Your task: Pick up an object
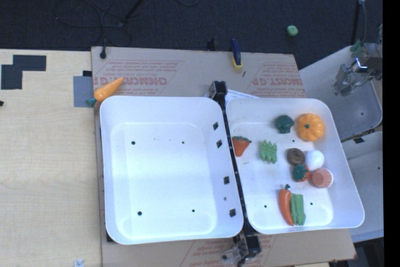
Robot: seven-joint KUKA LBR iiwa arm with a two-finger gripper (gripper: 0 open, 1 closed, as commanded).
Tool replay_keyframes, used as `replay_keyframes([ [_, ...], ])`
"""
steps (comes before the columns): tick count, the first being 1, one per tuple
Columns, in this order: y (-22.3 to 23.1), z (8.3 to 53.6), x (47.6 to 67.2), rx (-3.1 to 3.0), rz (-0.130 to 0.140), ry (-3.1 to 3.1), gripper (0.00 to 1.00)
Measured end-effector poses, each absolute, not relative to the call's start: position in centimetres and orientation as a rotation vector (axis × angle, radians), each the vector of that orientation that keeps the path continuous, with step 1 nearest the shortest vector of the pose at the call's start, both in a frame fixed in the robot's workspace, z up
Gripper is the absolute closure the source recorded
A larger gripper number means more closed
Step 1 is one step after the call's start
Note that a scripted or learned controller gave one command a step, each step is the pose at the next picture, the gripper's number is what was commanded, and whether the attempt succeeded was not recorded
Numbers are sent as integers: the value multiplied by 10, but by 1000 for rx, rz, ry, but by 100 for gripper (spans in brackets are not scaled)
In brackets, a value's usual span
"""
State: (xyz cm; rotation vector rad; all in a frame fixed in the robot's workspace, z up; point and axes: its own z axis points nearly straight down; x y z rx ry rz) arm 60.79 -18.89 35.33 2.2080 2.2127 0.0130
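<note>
Toys for the pick all sit in the right bin (350, 209): a pumpkin (310, 126) and a dark green broccoli piece (284, 124) toward the far side, a strawberry (240, 146) close to the dividing rims, a light green leafy piece (268, 151) beside it, then a tight cluster of a brown piece (295, 156), a white ball (314, 159), a small dark green piece (300, 172) and a pinkish round piece (321, 179) that appear to touch one another. A carrot (285, 206) lies alongside a green pod (297, 209) at the near side, apparently touching. The left bin (112, 134) carries nothing we can pick out. A second carrot (108, 89) rests outside the bins on the cardboard (156, 75) covering the surface, just beyond the left bin's far corner; we judge it a stray, out of play. At the right edge we see a metallic piece, probably the hand (352, 75), held high and well apart from the bins; whether it is open or closed we cannot tell at this size. We judge the pick not yet begun. Isolated items, the pumpkin or the strawberry, look easier targets than the crowded cluster, where neighbours could block one side of a grasp.
</note>
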Motion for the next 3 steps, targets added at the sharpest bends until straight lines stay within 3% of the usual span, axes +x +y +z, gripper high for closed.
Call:
replay_keyframes([
  [1, -214, 292, 619, 2225, -6, 2223, 100],
  [2, -211, 464, 645, 2208, 11, 2212, 100],
  [3, -212, 485, 644, 2215, 0, 2225, 100],
])
